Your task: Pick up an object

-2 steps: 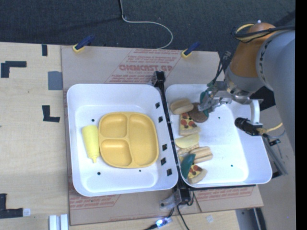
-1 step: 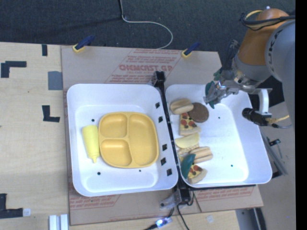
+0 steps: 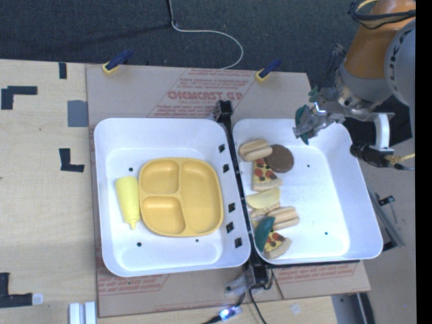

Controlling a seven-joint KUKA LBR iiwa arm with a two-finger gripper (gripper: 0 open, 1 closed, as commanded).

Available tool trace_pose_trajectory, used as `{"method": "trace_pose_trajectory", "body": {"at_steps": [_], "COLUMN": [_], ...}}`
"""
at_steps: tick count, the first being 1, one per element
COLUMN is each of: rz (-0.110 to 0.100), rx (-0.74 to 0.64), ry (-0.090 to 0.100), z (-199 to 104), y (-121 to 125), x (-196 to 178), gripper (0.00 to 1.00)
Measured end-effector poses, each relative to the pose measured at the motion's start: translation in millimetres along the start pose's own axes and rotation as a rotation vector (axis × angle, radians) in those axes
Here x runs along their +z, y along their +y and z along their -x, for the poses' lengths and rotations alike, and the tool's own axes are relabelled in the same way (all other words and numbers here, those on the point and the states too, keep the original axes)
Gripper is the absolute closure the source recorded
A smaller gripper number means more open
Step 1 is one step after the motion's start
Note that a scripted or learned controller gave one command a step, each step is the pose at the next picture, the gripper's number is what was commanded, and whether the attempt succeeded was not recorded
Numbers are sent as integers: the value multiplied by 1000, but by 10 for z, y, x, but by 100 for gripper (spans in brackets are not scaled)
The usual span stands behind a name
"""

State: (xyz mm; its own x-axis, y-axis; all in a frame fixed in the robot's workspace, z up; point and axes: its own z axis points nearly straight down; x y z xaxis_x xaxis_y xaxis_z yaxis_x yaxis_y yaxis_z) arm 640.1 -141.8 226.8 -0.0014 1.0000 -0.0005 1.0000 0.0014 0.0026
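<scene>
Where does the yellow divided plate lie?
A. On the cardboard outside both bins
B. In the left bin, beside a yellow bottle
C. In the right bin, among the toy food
B: the yellow divided plate sits in the left bin, with the yellow bottle beside it.

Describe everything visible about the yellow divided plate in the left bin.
The yellow plastic-looking divided plate is a rounded square with three compartments: two on its far side and one wide one nearest the camera. It lies flat on the floor of the left white bin, roughly centred. A yellow squeeze bottle lies along its left edge, about touching it.
</scene>
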Motion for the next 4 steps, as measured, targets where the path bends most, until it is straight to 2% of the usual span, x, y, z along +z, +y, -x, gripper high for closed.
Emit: {"method": "trace_pose_trajectory", "body": {"at_steps": [1,2,3,4], "rz": [-5,-6,-9,-5], "rx": [-3,-4,-4,0], "ry": [1,2,2,1], "z": [-495,-981,-1512,-1401], "y": [-330,-545,-815,-903], "x": [-62,-116,66,-54], "gripper": [100,100,100,100]}}
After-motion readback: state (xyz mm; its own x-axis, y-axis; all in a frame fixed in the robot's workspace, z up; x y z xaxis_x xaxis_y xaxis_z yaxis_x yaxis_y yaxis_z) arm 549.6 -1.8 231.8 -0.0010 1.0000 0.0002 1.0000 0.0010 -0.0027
